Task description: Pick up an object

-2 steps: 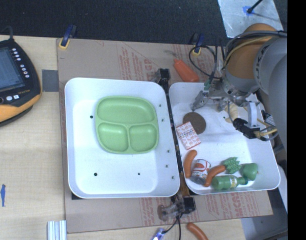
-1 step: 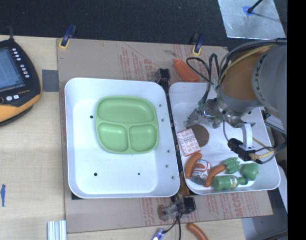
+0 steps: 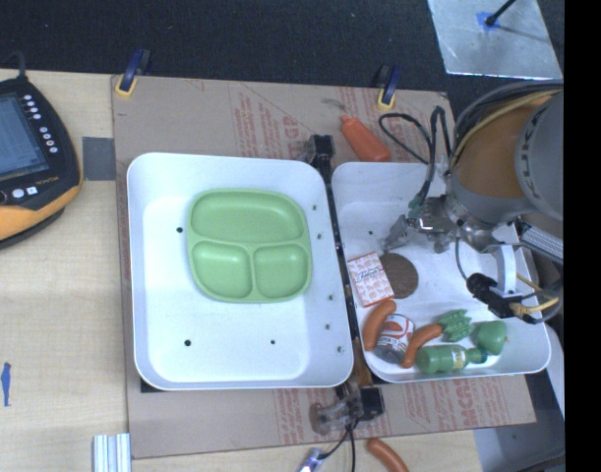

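The right white bin (image 3: 359, 190) holds a small heap of things. A brown round disc (image 3: 402, 276) lies beside a red-and-white packet (image 3: 369, 279). Nearer the front lie an orange sausage (image 3: 379, 320), a red-and-white can (image 3: 397, 335), a second sausage (image 3: 422, 342) and several green toy vegetables (image 3: 457, 347). My gripper (image 3: 404, 226) hovers over the bin's bare middle, just above the brown disc. It is open, with nothing between its fingers.
The left bin (image 3: 157, 293) bears a green divided plate (image 3: 249, 244). An orange toy (image 3: 364, 139) lies on the cardboard behind the right bin, another (image 3: 389, 453) in front. A teach pendant (image 3: 20, 160) sits far left. Black cables (image 3: 413, 131) loop near the arm.
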`<state>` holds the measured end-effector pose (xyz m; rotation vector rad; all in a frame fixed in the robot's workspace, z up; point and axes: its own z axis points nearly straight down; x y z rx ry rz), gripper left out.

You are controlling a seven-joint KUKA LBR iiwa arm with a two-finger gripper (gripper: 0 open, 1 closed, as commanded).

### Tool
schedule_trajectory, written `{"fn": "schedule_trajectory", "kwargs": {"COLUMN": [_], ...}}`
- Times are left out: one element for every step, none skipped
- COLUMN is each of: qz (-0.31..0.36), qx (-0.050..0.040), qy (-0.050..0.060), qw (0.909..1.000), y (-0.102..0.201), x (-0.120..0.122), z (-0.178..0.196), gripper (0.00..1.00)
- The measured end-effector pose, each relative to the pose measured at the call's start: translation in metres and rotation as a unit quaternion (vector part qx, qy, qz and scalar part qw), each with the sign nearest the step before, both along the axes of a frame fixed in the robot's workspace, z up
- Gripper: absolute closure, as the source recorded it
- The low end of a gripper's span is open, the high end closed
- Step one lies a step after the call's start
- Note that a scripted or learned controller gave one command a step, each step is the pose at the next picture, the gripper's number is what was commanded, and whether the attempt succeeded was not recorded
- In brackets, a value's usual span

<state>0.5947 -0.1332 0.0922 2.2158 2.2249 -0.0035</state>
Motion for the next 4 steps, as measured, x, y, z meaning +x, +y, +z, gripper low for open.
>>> {"fn": "schedule_trajectory", "kwargs": {"qz": [-0.002,-0.003,-0.001,0.0], "qx": [-0.0032,-0.0074,0.0007,0.0011], "qy": [-0.001,-0.006,0.001,0.0], "qw": [1.0,0.9999,1.0,1.0], "y": [0.017,0.027,-0.048,-0.079], "x": [-0.035,-0.041,0.013,0.062], "z": [0.001,0.003,0.0,0.001], "gripper": [0.0,0.0,0.0,0.0]}}
